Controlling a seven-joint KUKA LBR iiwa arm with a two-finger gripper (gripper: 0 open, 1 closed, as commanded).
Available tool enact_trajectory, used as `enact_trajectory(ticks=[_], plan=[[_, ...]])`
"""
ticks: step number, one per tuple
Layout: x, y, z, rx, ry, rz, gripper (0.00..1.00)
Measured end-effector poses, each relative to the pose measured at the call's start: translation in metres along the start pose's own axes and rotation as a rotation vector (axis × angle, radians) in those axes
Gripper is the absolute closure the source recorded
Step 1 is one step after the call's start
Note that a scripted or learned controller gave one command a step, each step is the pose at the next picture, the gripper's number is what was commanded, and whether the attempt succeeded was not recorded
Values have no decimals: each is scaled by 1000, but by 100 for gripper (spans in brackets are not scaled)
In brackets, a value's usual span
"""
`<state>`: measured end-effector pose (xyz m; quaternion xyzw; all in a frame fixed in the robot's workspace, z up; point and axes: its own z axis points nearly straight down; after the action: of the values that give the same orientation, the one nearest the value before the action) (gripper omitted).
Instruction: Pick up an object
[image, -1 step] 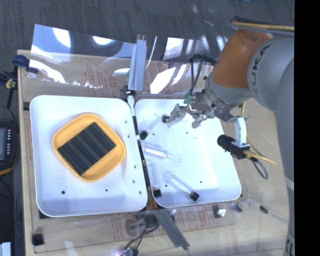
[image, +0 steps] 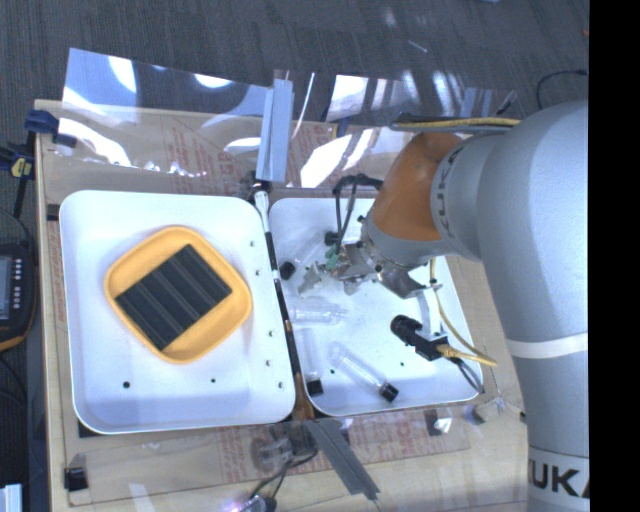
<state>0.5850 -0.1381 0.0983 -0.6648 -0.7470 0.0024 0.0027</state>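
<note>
Two clear plastic tubes lie flat in the right bin (image: 300, 222): a capped tube (image: 360, 370), black at one end, near the front wall, and a second tube (image: 320, 314) toward the middle. Either looks light, stiff and smooth, so likely to roll or slip out of a loose pinch. I would take one across its middle, square to its length; the capped one lies apart from the rest and seems the cleaner target. The gripper (image: 340, 264) hangs low just beyond the second tube; whether it is wide or narrow I cannot tell. A small black bit (image: 287, 269) sits by the left wall. The left bin (image: 80, 220) holds a yellow pad (image: 180, 292) with a ribbed black face, and both bins rest on the counter (image: 180, 447).
</note>
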Motion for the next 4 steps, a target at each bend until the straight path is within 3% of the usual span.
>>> enact_trajectory(ticks=[1,2,3,4], plan=[[-22,-71,-60,-4,1,-111,0],[-22,-69,-70,-4,0,-118,100],[47,-37,3,-1,0,-98,100],[-16,-43,6,-7,-3,-447,100]])
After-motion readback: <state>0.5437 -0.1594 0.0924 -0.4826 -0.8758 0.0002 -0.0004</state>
